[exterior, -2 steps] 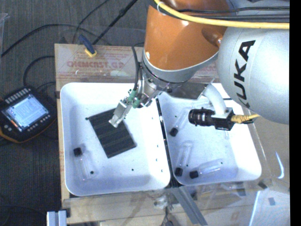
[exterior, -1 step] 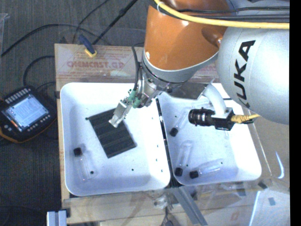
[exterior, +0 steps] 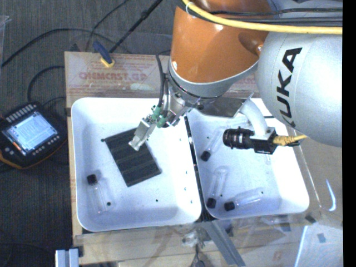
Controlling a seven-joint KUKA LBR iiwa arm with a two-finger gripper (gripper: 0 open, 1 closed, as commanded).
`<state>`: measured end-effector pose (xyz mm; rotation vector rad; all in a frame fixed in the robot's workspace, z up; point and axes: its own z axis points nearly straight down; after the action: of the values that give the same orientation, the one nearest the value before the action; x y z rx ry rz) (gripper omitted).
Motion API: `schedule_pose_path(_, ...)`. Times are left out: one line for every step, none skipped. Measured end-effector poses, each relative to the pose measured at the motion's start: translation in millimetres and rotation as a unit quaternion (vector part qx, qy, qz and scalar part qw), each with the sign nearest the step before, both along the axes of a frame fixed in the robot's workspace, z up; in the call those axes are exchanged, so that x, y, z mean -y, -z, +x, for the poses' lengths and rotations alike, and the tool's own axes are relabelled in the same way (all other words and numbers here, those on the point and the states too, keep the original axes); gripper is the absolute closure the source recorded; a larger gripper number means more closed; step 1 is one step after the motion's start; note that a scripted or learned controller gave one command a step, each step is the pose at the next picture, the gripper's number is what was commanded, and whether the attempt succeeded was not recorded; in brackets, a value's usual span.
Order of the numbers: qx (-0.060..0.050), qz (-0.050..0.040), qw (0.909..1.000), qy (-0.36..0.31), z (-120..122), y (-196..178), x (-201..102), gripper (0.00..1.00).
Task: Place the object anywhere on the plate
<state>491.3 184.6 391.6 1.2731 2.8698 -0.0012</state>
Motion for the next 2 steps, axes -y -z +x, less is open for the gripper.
schedule_pose_path(0.0, 0.0, 1.0, 0.0, 0.0, 0.0, 0.0, 0.0)
schedule_pose_path(0.0, 0.0, 1.0, 0.0, 0.0, 0.0, 0.0, 0.0)
